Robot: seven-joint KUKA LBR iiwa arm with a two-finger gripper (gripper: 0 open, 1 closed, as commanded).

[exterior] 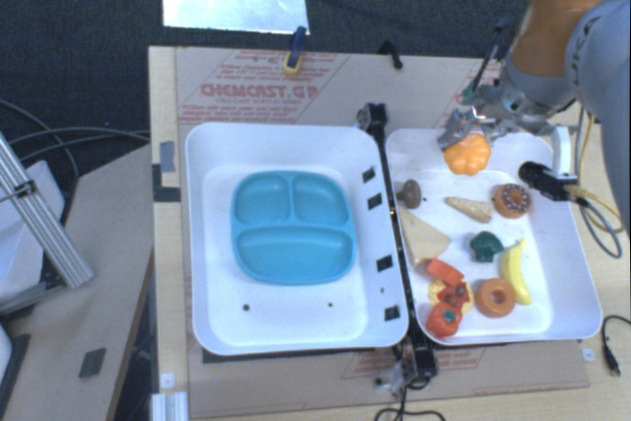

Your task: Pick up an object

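Camera view: the gripper (471, 125) sits at the upper right of the frame, just above the orange pumpkin (467, 155) in the right bin (577, 296). Whether it grips cannot be told. Descend straight over the pumpkin's middle, close squarely across its widest part, then lift vertically. Its rounded sides will likely slip under an off-centre grip.

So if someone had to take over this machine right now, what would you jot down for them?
Gripper: low at the far end of the right bin, just above the orange pumpkin toy; its grip can't be made out.
Things: pumpkin, doughnuts, banana, broccoli and other toy food lie in the right bin; a blue divided plate sits in the left bin.
Done: nothing visibly lifted.
Left: grasp and raise one object.
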